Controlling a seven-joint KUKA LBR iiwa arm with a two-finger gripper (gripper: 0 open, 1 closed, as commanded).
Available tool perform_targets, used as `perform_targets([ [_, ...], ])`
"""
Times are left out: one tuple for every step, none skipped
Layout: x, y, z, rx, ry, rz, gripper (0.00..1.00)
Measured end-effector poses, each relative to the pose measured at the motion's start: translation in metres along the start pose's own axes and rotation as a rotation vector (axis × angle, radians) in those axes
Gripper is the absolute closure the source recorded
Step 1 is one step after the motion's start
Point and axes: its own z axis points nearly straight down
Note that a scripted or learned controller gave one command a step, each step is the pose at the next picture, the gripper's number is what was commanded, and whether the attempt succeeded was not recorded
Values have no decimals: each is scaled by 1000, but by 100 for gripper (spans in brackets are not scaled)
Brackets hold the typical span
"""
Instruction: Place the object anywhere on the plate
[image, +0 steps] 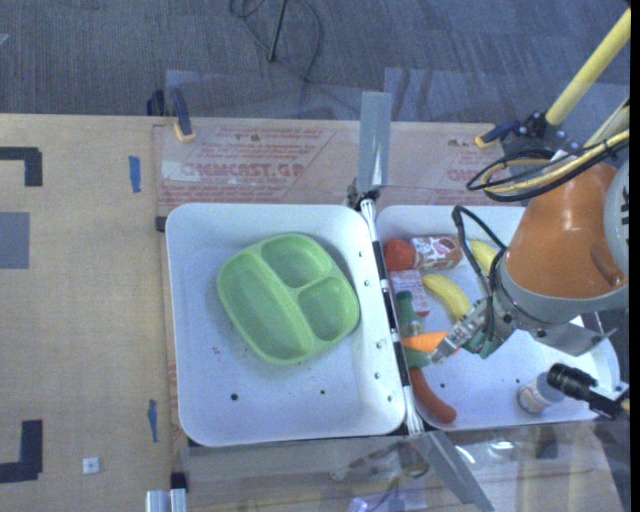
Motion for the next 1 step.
perform_targets([
  [-20, 55, -81, -1, 3, -101, 100],
])
